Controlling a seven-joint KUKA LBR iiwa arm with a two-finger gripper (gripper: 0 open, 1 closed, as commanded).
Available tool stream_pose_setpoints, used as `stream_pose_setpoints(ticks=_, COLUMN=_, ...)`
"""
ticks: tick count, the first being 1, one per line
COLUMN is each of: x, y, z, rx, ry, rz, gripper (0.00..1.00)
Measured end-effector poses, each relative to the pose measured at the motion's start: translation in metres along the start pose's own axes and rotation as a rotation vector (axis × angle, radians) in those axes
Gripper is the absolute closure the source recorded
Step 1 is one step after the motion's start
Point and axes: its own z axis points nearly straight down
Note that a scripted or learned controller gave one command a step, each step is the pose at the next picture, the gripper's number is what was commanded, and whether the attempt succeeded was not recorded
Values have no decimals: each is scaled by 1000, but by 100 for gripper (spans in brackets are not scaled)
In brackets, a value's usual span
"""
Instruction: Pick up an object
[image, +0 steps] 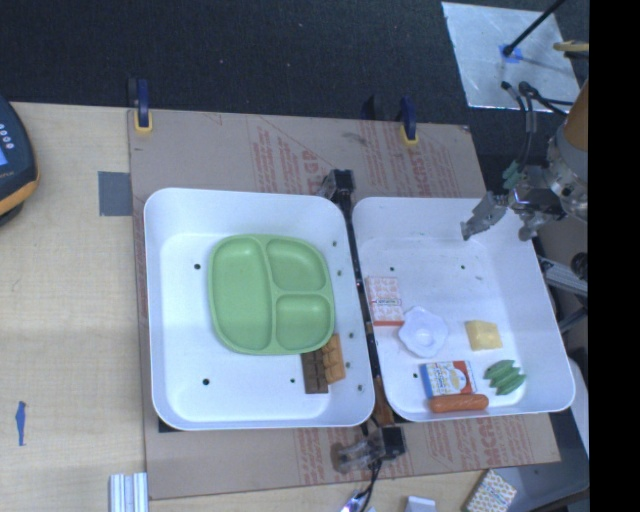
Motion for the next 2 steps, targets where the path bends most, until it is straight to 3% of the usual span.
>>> stream_pose_setpoints(ticks=1, x=-36, y=-20, z=87, rx=8, ry=0, rz=3, gripper=0)
stream_pose_setpoints(ticks=2, x=-38, y=-79, z=166, rx=12, ry=4, rz=2, gripper=0)
